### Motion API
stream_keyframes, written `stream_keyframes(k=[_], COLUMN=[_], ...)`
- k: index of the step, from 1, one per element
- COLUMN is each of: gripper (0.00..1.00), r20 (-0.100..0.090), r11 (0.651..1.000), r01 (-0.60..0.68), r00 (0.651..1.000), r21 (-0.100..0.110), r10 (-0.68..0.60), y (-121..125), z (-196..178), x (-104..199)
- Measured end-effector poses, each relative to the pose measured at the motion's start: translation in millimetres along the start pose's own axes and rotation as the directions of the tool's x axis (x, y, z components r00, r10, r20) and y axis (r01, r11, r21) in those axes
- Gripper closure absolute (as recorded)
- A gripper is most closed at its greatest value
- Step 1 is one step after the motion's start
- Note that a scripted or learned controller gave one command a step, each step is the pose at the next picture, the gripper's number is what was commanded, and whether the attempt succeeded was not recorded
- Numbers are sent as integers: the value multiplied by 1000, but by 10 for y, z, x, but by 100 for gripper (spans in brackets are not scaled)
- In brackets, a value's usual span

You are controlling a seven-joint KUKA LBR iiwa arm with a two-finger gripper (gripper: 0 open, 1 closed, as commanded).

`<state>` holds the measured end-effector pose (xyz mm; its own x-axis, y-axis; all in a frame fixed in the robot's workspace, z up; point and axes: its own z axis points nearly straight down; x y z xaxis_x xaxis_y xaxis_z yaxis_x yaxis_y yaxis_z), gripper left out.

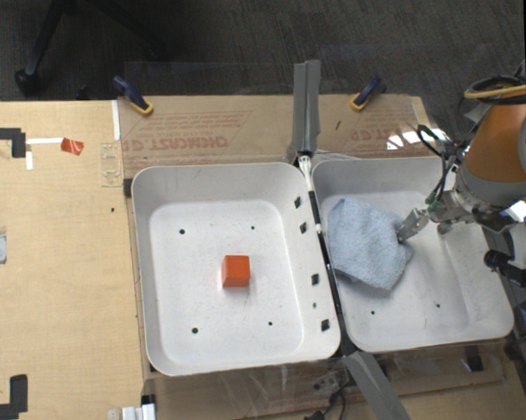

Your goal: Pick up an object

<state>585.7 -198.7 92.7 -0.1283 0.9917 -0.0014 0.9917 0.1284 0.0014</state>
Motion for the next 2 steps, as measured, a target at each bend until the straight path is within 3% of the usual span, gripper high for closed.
stream_keyframes(k=[1,2], gripper=[0,100], r20=[-1,-1], r11=[1000,1000], r01=[20,15], r00=[1000,1000], r21=[2,0], r10=[-20,-15], y=[-568,-568], z=[6,-86], x=[298,282])
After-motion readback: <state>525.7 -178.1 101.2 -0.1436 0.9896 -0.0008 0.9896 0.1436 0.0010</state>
